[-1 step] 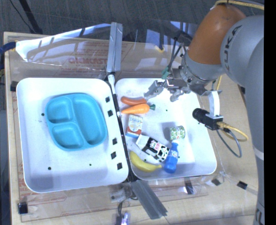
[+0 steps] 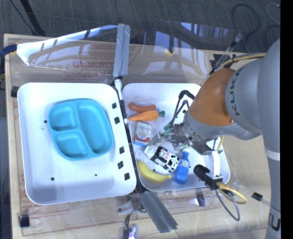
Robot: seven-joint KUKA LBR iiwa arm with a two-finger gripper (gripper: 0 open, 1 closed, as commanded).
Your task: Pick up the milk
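Bench bins: milk (image 2: 165, 157) lies in right bin (image 2: 151, 89), between banana (image 2: 153, 173) and bottle (image 2: 181, 168). Jaws (image 2: 175, 136) hover just above; state unclear. Approach step; next, descend squarely over milk.

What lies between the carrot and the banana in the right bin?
In the camera view, a small white packet and the cow-patterned milk carton lie between the carrot and the banana.
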